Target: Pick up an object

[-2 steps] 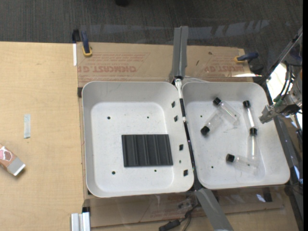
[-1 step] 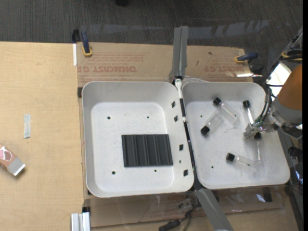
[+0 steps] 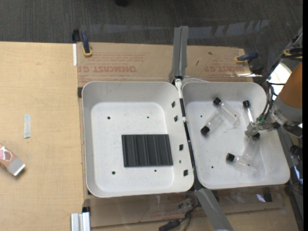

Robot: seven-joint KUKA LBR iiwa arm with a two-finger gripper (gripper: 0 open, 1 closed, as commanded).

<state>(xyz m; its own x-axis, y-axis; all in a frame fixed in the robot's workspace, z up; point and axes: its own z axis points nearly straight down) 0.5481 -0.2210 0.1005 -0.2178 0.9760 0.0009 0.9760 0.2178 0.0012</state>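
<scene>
Several clear plastic tubes with black caps lie scattered in the right bin (image 3: 211, 174). One tube (image 3: 225, 109) lies near the back, another (image 3: 214, 124) slants below it, and a third (image 3: 240, 160) rests near the front. My gripper (image 3: 253, 131) reaches in from the right and sits low over the right part of this bin. It is right beside an upright-lying tube (image 3: 248, 113) and the black cap of another tube (image 3: 250, 149). I see nothing clearly lifted by it. A black ridged rectangular block (image 3: 147, 149) lies flat in the left bin (image 3: 96, 129).
A grey divider post (image 3: 180, 52) rises behind the joint of the two bins. Cardboard (image 3: 125, 64) lies under and behind them, held by clamps (image 3: 85, 46). On the wooden bench at the left lie a small strip (image 3: 27, 126) and a red-and-white item (image 3: 10, 160).
</scene>
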